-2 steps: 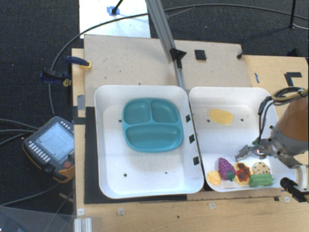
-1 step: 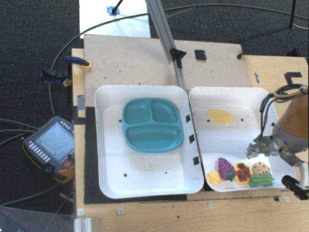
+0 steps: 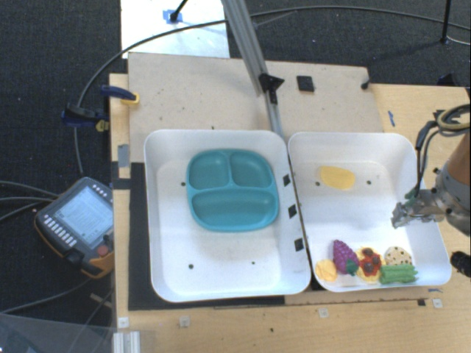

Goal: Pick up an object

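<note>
**Gripper at the right bin's edge, toys bunched in the near corner**

Nearest the camera, a row of small toy foods lies along the front wall of the right bin (image 3: 368, 147): a yellow piece (image 3: 326, 271), purple grapes (image 3: 342, 254), a red and yellow piece (image 3: 369, 262), a speckled cookie (image 3: 398, 255) and a green piece (image 3: 398, 273), all touching or just beside one another. The gripper (image 3: 409, 213) hangs over that bin's right rim, above and apart from the row; whether its fingers are apart or together cannot be told, and nothing shows between them. Farther back in the same bin lies a flat yellow piece (image 3: 337, 177), alone.

The left bin (image 3: 169, 271) holds a teal divided plate (image 3: 232, 190). No writing is legible anywhere. A pendant (image 3: 77, 223) with a lit screen lies on dark carpet to the left. The bins sit on a pale wooden bench (image 3: 221, 87); a grey pole (image 3: 246, 31) slants across it, and cables loop over the floor beyond.
</note>
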Controlling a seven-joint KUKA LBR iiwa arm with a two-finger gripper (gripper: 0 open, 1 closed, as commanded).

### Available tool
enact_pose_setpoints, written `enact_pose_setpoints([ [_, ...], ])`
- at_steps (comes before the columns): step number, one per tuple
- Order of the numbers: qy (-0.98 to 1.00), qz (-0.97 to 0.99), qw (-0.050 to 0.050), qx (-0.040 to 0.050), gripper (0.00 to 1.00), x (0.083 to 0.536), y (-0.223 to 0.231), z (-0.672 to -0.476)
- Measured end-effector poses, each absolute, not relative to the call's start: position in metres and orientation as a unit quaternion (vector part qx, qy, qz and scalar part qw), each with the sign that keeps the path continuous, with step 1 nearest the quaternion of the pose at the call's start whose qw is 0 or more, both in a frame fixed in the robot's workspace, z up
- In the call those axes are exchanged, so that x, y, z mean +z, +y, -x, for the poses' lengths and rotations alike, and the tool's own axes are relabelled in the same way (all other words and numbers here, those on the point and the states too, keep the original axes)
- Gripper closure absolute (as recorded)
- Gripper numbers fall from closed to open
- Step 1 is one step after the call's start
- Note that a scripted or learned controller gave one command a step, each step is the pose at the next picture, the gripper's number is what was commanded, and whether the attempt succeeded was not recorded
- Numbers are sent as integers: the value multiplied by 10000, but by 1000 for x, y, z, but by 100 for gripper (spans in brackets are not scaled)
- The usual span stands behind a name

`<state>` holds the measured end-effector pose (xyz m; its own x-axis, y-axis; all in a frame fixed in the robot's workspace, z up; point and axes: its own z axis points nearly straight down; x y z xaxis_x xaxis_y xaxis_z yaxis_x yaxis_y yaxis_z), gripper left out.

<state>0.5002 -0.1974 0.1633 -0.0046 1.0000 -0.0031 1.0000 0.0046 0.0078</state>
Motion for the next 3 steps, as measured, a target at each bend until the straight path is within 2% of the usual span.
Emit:
enact_pose_setpoints([
  [2, 7090, -7052, 25, 11, 100, 242, -204, -499],
  [3, 7113, -7029, 10, 18, 100, 245, -146, -518],
])
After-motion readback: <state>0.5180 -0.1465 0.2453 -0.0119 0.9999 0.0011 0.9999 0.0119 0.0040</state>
